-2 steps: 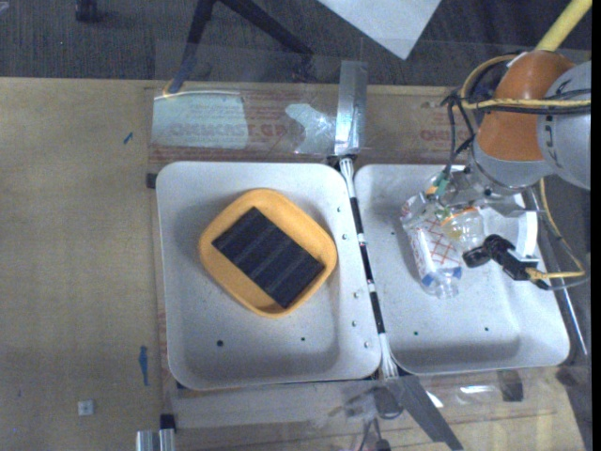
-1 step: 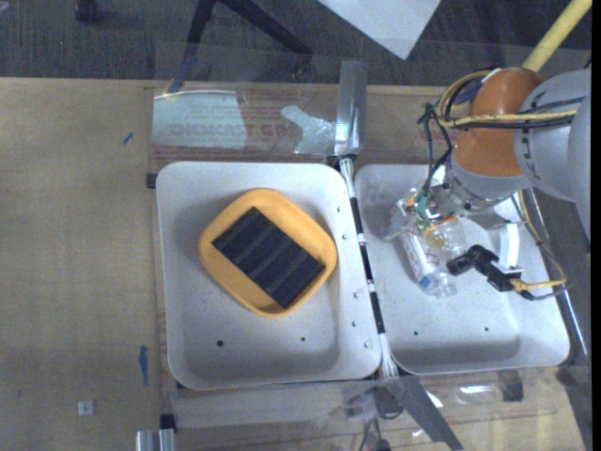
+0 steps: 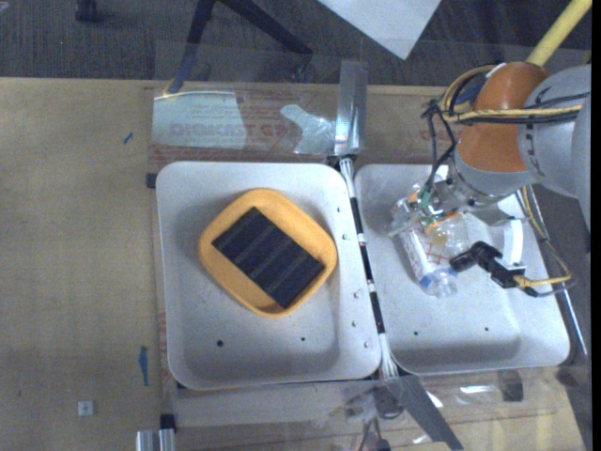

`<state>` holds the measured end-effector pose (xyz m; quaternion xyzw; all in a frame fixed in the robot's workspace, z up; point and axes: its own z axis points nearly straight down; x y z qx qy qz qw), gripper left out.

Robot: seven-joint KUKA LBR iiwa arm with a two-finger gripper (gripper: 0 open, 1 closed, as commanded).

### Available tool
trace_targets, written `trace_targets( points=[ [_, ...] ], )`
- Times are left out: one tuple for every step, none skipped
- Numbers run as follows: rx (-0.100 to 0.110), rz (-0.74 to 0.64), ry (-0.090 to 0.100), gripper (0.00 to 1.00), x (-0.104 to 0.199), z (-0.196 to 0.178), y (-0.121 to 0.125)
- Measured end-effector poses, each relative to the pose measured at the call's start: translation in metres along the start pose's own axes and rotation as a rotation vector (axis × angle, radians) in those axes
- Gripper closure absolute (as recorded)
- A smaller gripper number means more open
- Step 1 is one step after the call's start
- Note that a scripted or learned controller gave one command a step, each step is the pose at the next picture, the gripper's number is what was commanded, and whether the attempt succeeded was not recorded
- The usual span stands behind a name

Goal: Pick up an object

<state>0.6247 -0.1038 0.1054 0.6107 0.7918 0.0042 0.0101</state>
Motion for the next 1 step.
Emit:
trace_targets(
  points=[
    [0.014, -0.226, 0.010, 1.00, 0.0103, -0.0791, 0.0439]
  ],
)
